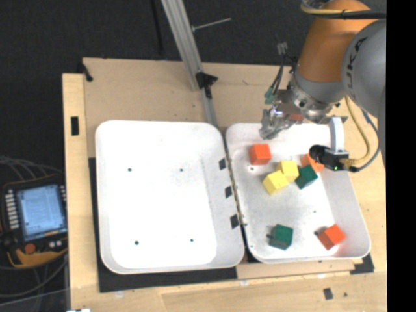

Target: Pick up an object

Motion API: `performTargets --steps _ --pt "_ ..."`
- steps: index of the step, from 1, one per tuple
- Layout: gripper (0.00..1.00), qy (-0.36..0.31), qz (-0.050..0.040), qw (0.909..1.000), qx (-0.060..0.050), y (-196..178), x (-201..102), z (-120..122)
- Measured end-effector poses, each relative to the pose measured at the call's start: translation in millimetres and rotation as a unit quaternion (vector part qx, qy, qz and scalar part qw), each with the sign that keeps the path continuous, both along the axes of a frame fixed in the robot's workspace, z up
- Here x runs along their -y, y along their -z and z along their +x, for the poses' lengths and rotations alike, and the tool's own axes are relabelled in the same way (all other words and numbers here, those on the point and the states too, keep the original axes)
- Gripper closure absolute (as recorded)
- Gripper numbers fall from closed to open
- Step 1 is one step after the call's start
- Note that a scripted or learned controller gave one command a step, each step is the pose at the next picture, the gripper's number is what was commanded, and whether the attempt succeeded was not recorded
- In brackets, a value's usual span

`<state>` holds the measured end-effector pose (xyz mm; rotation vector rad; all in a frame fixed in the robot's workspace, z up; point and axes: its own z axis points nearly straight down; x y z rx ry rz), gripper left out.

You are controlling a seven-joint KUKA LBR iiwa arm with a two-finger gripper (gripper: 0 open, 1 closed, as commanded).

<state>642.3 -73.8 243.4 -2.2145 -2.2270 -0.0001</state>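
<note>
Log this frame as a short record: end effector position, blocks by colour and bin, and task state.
end effector: above the right bin's far edge, near the orange block
yellow blocks: two, touching, mid bin
green blocks: one beside the yellow pair, one near the front edge
second orange block: front right corner
left bin: two-bin pair's other half
task state: nothing visibly held

The 1 arm (364, 51) reaches in from the right, its grey link leading to the orange band (325, 44) above the wrist. The wrist points down and toward the left. The gripper (272, 130) hangs low at its end, tilted slightly, with dark cables running beside it.
</note>
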Motion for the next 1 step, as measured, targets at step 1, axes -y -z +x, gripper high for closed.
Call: performTargets --steps 1 --pt "1.0 -0.001 0.0007 1.0 0.0 -4.2 -60.8 -3.9"
